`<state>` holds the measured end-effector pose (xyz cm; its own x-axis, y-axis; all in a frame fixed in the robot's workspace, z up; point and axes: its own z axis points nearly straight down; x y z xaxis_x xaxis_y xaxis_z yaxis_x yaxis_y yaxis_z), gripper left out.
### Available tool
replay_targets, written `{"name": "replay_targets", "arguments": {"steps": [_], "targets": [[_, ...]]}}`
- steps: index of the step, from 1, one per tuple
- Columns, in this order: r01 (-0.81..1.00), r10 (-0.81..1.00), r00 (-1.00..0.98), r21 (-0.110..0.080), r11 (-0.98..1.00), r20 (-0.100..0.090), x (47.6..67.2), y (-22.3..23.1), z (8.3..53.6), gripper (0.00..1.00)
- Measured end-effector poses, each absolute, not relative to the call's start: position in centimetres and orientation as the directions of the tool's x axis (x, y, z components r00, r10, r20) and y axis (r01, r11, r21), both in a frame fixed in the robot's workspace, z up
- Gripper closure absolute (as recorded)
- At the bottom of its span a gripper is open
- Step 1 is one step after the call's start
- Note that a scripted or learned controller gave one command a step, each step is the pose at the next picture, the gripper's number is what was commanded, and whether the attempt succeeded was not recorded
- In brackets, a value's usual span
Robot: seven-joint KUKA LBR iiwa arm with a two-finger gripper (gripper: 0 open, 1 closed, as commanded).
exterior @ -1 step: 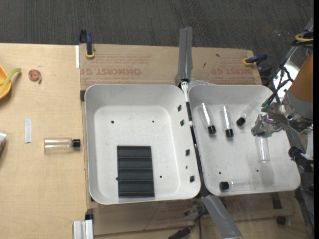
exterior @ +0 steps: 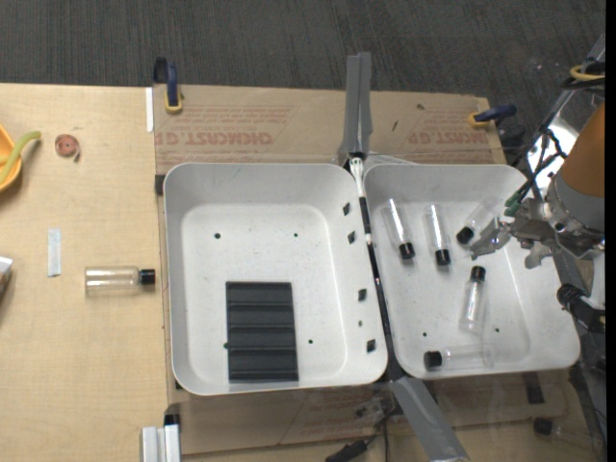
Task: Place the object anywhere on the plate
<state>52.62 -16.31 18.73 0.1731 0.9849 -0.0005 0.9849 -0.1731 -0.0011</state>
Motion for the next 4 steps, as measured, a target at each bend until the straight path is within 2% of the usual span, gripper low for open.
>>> {"name": "replay_targets", "arguments": {"steps": [1, 2, 3, 4], "targets": [[0.944, 0.944, 0.329, -0.002, -0.329, -0.003, 59.9, -21.1, 20.0, 0.0], [0.983, 0.983, 0.182, 0.0, -0.182, -0.003, 65.7, -21.0, 25.0, 0.0], [0.971, 0.971, 0.241, -0.001, -0.241, -0.002, 65.8, -21.0, 36.7, 0.0], [0.908, 0.908, 0.418, -0.002, -0.418, -0.003, 65.9, -16.0, 43.3, 0.0]]}}
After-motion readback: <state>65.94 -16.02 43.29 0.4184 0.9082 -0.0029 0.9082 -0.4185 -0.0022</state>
